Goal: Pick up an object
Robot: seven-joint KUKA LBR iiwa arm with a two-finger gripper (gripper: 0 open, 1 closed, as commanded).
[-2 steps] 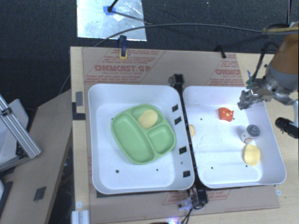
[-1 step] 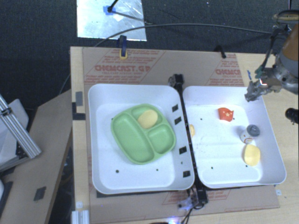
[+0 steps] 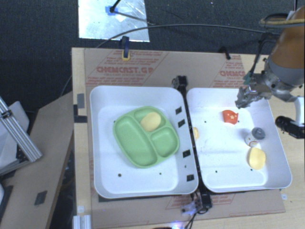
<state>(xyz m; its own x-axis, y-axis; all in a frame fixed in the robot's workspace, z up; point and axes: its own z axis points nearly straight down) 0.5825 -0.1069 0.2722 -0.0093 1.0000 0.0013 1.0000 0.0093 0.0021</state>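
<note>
In the right bin [image 3: 224,180] lie a small red object [image 3: 230,116], a grey and white round piece [image 3: 255,135] and a yellow lemon-like object [image 3: 257,158]. A second yellow object [image 3: 151,121] rests in a compartment of the green divided tray [image 3: 138,147] in the left bin [image 3: 109,175]. My gripper [image 3: 244,99] hangs over the far side of the right bin, just above and to the right of the red object, apart from it. Nothing shows between its fingers.
A small yellow item [image 3: 195,133] sits at the divider between the two bins. Black clips line that divider. Cables run across the bench behind the bins, and a blue and yellow clamp [image 3: 125,47] stands at the back edge.
</note>
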